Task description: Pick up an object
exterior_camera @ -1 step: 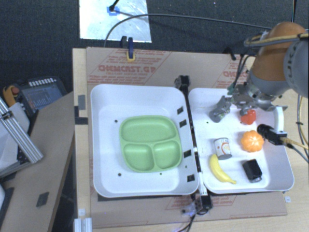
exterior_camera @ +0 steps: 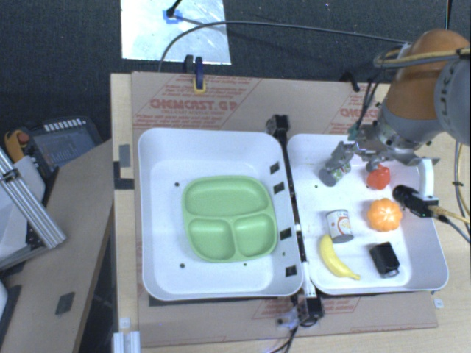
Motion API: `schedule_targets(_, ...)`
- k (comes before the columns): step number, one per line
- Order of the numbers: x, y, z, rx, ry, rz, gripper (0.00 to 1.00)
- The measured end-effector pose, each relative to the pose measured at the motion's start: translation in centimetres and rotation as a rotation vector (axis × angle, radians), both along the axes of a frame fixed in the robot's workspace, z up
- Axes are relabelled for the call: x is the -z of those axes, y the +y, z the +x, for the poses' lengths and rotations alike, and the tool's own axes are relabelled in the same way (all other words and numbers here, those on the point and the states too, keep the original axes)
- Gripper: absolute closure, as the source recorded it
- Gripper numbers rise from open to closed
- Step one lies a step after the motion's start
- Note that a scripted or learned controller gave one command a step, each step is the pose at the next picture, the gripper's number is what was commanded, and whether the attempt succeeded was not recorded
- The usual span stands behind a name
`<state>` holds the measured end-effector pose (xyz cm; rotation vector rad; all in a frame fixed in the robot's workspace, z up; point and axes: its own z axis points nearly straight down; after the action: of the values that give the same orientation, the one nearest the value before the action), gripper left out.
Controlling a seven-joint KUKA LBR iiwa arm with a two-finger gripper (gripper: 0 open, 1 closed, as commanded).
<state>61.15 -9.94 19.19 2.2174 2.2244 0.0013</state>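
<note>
The right bin (exterior_camera: 423, 271) holds a small red fruit (exterior_camera: 378, 177), an orange (exterior_camera: 384, 215), a short can (exterior_camera: 338, 225), a yellow banana (exterior_camera: 338, 257) and a black block (exterior_camera: 384, 259). My gripper (exterior_camera: 335, 168) hangs over the upper left part of that bin, pointing down and to the left. It is left of the red fruit and above the can, with bare bin floor under its tip. I see nothing held in it.
A green divided plate (exterior_camera: 228, 218) lies in the middle of the left bin (exterior_camera: 158, 160). A black divider with clips (exterior_camera: 287, 197) runs between the bins. My arm (exterior_camera: 423, 87) comes in over the right bin's upper right corner.
</note>
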Motion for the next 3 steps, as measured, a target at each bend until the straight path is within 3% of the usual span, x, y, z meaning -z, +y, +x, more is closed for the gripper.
schedule_targets(2,10.2,0.2,1.0,0.001,0.002,0.000,0.00)
schedule_targets(3,10.7,0.2,1.1,0.001,0.000,0.000,0.00)
